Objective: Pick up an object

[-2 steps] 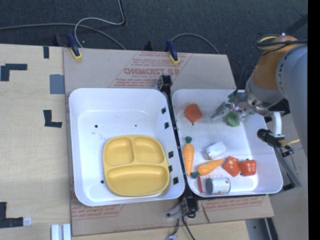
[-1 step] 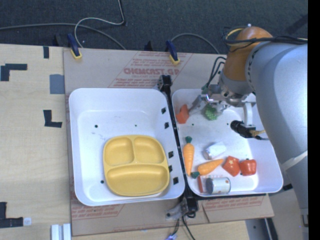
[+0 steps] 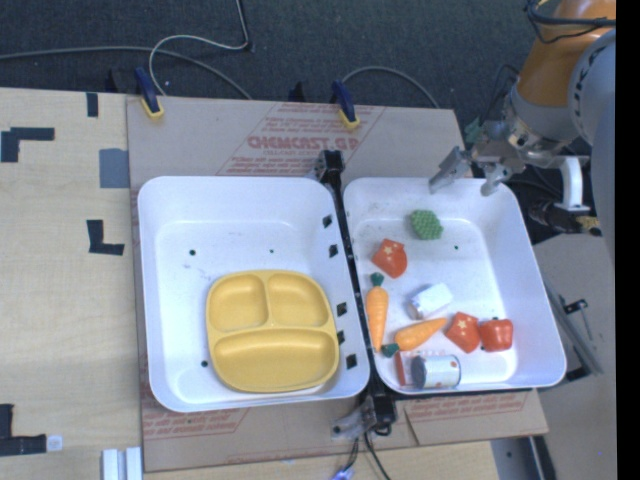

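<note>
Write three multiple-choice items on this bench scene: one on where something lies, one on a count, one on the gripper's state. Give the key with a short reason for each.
1. Where does the yellow divided plate lie?
A. In the left bin
B. In the right bin
C. On the cardboard outside both bins

2. How many orange carrots lie in the right bin?
A. None
B. Two
C. Five

3. What is the state of the gripper?
A. Shut on the green object
B. Open, with nothing between its fingers
C. Shut on a carrot

Key:
1 A: the plate rests on the floor of the left bin, toward its near side.
2 B: one carrot lies lengthwise beside the divider and another carrot lies slanted next to it.
3 B: the fingers are spread over the far rim of the right bin, and the green object lies apart on the bin floor.
</note>
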`<move>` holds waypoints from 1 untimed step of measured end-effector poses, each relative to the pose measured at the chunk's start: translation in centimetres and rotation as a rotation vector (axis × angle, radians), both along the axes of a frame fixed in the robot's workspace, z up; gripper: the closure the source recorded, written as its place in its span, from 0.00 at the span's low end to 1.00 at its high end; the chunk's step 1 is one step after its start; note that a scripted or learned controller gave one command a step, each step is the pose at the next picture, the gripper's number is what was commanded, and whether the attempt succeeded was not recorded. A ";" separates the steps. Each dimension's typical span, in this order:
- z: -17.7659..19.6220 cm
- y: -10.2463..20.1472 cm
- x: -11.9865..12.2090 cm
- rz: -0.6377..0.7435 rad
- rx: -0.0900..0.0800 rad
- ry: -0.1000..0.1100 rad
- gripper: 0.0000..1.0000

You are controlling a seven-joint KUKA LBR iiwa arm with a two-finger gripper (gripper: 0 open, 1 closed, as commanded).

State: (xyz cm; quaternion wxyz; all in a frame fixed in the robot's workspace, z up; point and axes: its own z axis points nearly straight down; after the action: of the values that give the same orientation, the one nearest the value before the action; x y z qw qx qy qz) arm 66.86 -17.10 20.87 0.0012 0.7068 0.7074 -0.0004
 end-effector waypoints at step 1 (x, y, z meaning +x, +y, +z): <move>-9.0 2.3 -0.1 0.001 0.002 0.005 0.00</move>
State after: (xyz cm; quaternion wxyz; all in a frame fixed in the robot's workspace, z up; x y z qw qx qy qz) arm 66.75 -14.81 11.82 -0.0012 0.7066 0.7076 -0.0013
